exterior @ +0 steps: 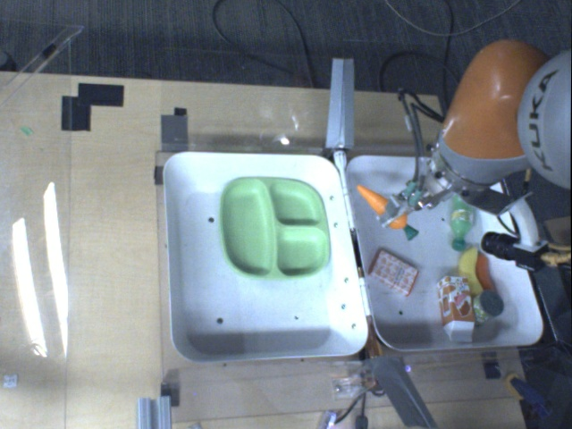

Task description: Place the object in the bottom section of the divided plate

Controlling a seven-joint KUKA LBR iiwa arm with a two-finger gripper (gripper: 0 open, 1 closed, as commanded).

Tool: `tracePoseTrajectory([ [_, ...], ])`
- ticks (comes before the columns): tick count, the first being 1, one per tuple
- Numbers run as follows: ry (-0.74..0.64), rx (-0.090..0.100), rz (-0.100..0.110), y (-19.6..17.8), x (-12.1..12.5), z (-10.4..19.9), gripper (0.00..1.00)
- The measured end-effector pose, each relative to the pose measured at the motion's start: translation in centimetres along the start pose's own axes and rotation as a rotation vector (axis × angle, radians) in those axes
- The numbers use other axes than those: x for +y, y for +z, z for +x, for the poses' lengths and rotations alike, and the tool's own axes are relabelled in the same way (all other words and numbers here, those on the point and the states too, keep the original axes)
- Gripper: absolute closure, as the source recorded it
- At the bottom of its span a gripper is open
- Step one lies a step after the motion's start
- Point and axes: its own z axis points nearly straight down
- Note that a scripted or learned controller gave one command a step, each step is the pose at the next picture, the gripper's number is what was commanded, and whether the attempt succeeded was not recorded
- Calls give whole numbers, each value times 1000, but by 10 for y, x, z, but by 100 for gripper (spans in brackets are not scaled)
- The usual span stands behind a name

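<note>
From the camera above, the pale wood worktop [89, 266] carries two shallow white bins side by side. The left bin [192, 320] holds a green divided plate [273, 226], which has one long section on its left and two smaller sections on its right, all of them bare. The arm [496, 105] reaches in from the right over the right bin [523, 324], and its gripper [413, 195] hangs low near that bin's upper middle. The fingers are small and blurred against the bin floor, so how far they stand apart cannot be told, nor whether anything sits between them. Just beside the gripper lie an orange carrot-like piece [373, 199], to its left, and a smaller orange and teal piece [402, 224] right under its tip, touching it or very nearly so. Further down the right bin lie a patterned reddish packet [393, 272], a red and white carton [457, 306], a green bottle-like thing [460, 221] and a yellow and orange object [474, 266], all well apart from the plate
</note>
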Motion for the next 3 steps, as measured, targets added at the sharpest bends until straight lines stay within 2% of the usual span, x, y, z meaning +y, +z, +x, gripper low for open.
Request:
tracePoseTrajectory([
  [1,-187,1,2,33,-53,18,100],
  [2,82,2,3,25,66,60,100],
  [3,171,2,3,34,111,103,100],
])
